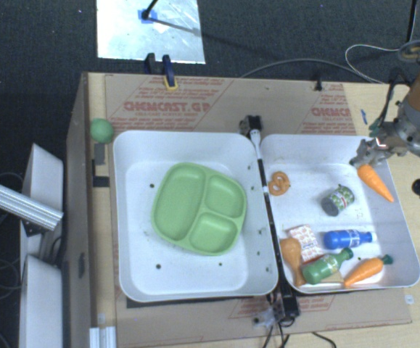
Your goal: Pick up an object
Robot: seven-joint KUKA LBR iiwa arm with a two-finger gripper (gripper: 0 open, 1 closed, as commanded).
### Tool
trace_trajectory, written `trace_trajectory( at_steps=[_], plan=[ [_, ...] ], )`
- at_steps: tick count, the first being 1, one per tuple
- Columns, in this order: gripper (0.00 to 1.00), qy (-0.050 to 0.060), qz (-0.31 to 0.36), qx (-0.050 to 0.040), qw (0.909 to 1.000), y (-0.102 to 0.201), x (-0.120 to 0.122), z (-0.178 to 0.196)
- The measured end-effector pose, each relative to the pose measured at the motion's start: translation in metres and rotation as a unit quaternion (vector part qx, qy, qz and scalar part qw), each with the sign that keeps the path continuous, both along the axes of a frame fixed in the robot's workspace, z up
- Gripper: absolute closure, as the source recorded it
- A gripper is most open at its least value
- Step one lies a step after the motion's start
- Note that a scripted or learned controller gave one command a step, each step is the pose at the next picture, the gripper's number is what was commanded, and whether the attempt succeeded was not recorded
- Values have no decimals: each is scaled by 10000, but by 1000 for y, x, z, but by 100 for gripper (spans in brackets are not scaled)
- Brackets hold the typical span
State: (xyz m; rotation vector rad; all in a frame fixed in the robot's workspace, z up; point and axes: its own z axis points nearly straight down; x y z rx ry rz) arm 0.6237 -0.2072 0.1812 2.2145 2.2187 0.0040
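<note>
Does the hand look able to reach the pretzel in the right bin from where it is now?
Probably yes. The pretzel lies alone near the right bin's left wall, with nothing on top of it, and the hand is over the same bin's far right corner beside a carrot.

You've got loads of open floor in the left bin (133, 267) around the green divided plate (199, 207), and the middle of the right bin (411, 263) is bare too. The near end is jammed — blue bottle (348, 238), green bottle (326, 266), carrot (363, 270) and small packet (303, 239) sit almost touching. A pretzel (278, 183) hugs the divider and a small can (338, 199) stands on its own.
</note>
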Motion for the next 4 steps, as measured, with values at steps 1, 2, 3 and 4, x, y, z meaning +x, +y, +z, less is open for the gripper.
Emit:
trace_trajectory(
  at_steps=[1, 2, 3, 4],
  plan=[
    [100, 37, 1, 20, 10000, 56, -83, -12],
    [100, 18, 13, 17, 10000, 104, -104, 36],
    [0, 20, 5, 14, 10000, 103, -104, 36],
    [0, 23, -6, 9, 10000, 61, -58, -97]
  ],
)
